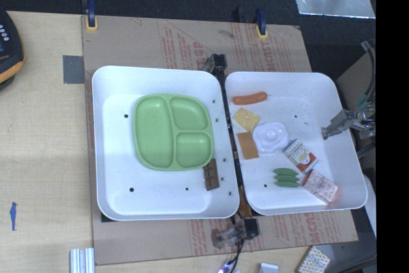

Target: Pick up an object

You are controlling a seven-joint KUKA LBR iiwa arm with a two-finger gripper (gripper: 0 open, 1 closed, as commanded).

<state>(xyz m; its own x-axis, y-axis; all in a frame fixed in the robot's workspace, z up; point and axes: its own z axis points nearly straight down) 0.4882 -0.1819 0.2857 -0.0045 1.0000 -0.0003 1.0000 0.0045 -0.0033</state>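
The right bin holds several small items: a sausage, a yellow cheese slice, a brown slab, a white lidded cup, a small printed packet, green pea pods and a red-and-white packet. My gripper reaches in at the bin's right rim, above bare floor right of the cup. Nothing shows between its fingers.
The left bin holds a green divided plate and a dark brown bar near its right wall. Blue clamps pin the cardboard sheet at the back. A device sits at the far left.
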